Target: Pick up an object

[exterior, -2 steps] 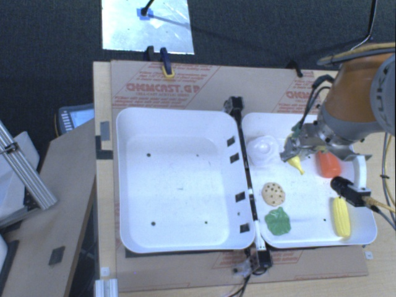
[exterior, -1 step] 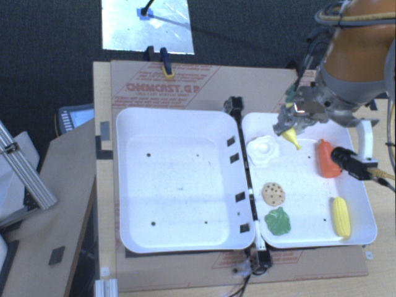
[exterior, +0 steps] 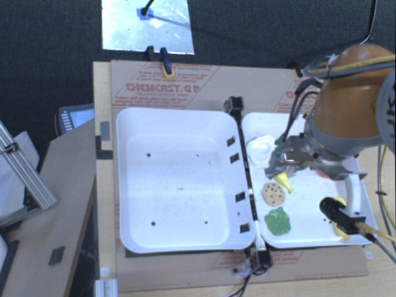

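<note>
Yellow and small, the nearest piece (exterior: 284,182) lies in the right bin (exterior: 312,232), just under the claw (exterior: 279,163) and touching or nearly touching it. Whether the claw stands wide or narrow, or grips the piece, cannot be told from this slanted view. A white lump (exterior: 260,146) sits just beside the claw on its far side. A tan speckled disc (exterior: 273,193) lies close below the yellow piece, with a green lump (exterior: 278,221) nearer the front wall. All four crowd the wall shared with the left bin (exterior: 179,178), whose white floor shows from wall to wall.
</note>
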`<state>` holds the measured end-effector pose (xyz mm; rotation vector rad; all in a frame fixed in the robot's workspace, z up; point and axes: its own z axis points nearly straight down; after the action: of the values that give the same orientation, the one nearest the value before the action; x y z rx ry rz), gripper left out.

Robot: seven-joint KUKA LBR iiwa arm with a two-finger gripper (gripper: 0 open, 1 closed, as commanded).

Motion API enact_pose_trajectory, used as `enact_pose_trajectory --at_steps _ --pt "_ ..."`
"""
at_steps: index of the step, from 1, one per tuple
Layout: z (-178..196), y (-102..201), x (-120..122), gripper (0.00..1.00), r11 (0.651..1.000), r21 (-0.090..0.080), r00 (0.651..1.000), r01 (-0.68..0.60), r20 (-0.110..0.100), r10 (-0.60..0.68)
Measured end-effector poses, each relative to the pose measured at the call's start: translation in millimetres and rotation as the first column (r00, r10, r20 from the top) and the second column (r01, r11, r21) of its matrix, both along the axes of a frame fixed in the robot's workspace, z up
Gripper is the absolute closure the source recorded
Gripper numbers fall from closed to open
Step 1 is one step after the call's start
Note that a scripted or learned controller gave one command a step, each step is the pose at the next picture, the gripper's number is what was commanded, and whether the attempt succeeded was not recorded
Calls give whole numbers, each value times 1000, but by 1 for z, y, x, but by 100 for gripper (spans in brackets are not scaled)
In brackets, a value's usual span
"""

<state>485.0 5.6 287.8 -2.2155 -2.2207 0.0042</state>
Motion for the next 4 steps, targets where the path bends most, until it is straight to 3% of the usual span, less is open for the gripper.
enact_pose_trajectory --at_steps 1,2,3,4 --pt "60 35 83 100 1000 -1 1000 -5 16 5" --pt "15 130 77 100 1000 0 1000 -7 5 7" --pt "69 199 41 100 1000 0 1000 -2 7 2" --pt "11 230 0 100 1000 -1 1000 -4 3 4"
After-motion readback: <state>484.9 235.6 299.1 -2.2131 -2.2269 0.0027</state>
